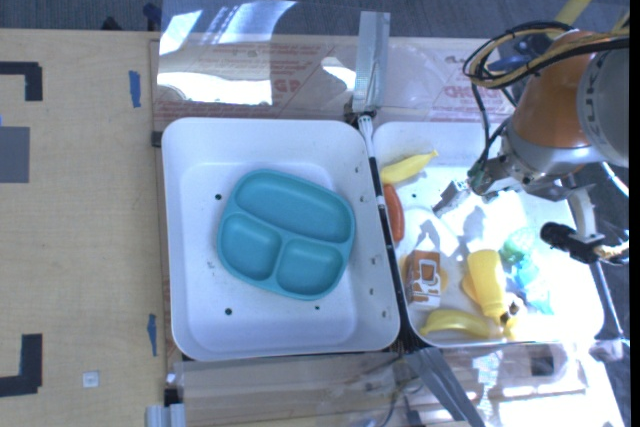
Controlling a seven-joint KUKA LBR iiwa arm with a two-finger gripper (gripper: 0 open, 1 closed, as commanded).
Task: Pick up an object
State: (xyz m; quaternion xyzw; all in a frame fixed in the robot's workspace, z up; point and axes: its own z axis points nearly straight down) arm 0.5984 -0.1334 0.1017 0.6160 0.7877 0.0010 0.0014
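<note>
Camera view puts the gripper (455, 197), its state impossible to tell, above the right bin (590, 315); it should descend straight over one separate object, perhaps the yellow bottle (485, 281).

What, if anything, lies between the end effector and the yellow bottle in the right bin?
Nothing visible blocks the way. The end effector hangs over the right bin near its upper part, and the yellow bottle lies lower in the same bin, with bare white floor between them. A brown packet sits off to the bottle's left.
</note>
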